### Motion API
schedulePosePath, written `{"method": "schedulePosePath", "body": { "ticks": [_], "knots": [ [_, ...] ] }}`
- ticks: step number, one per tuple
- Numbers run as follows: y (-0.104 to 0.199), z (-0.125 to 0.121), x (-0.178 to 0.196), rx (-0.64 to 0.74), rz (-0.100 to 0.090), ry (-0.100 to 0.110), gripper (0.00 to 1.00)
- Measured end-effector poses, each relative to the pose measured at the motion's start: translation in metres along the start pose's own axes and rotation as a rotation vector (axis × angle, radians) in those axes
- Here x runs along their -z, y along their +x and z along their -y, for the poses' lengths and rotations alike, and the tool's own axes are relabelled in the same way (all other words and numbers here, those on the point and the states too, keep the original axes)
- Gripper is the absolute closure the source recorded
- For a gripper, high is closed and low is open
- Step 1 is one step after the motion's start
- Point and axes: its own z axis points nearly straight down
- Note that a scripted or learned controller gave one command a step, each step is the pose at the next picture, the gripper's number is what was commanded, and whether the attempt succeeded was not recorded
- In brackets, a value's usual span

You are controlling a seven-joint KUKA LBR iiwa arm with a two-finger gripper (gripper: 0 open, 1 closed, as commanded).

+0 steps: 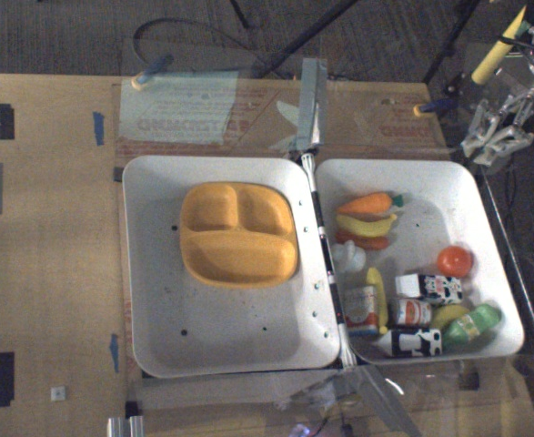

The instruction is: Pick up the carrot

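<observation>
On the surface (57, 244), the left bin (148, 335) held an orange divided plate (239, 233). In the right bin (498, 235), the carrot (368, 205) lay at the upper left, touching a banana (367, 225) just below; a grasp would best come from above, clear of it. At far right, the pincer (496, 137) hung outside the bins, touching nothing; its opening could not be told.

A robotics lab: a plywood counter (48, 244) marked with black and blue tape (97, 127), two white bins (148, 335) of toy food, tripod legs (339, 12) and cables (171, 30) on grey carpet.
</observation>
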Motion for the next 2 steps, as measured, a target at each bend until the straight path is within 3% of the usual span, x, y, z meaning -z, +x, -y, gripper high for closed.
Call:
{"method": "schedulePosePath", "body": {
  "ticks": [1, 2],
  "knots": [
    [0.008, 0.008, 0.003, 0.507, 0.0, -0.002, 1.0],
    [0.021, 0.011, -0.002, 0.257, -0.003, -0.006, 1.0]
  ]
}}
